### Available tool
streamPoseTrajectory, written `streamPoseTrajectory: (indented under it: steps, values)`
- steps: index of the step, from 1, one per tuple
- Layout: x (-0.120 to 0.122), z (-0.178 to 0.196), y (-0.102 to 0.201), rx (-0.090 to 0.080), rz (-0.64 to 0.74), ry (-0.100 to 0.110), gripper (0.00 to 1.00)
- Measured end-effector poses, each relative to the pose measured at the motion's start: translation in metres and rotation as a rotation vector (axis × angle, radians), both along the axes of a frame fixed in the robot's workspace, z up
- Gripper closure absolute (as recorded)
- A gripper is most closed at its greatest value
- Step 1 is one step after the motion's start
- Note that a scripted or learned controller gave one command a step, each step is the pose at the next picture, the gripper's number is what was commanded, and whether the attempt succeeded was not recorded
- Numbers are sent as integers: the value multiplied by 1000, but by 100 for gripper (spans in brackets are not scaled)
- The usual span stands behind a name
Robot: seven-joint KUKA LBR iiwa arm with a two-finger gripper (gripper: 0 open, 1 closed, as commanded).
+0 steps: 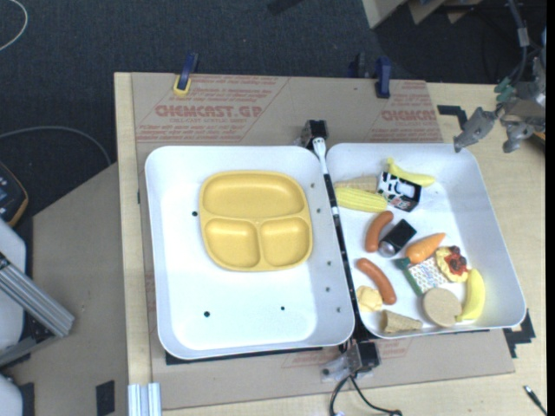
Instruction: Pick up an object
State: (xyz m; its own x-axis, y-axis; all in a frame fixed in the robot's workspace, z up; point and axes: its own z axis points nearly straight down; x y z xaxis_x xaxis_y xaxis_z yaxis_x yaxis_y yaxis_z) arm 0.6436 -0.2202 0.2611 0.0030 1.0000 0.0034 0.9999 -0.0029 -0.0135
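Gripper [482, 130] sits high at the bench's far right edge, beyond the right bin's [496, 224] far right corner, well apart from everything in it. Can't tell its state; it is small and blurred against clutter. Nothing is held.

Left bin [165, 232]: one yellow sectioned tray [256, 218], set toward the far side, three compartments, nothing in them.

Right bin: toy food packed together. Corn cob [359, 199] against the inner wall near the far end; black-and-white carton [399, 191] just beside it with a small banana [411, 174] touching its far side. Mid-bin: upright sausage [378, 230], dark block [397, 236], carrot [425, 247]. Near edge: second sausage [378, 281], round bread slice [440, 305], large banana [473, 295] along the right wall.

Likely pick: second sausage, it has the most bare floor around it. Probably light hollow plastic, stiff, smooth, so it may roll or squirt out. Grip across the narrow middle, fingers straddling its long axis.
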Motion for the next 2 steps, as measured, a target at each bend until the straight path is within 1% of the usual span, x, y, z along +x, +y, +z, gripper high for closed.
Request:
streamPoseTrajectory:
  steps: [1,2]
  values:
    - [2,8,1,-4,3,-13,0]
    - [-2,-35,0,-3,3,-9,0]
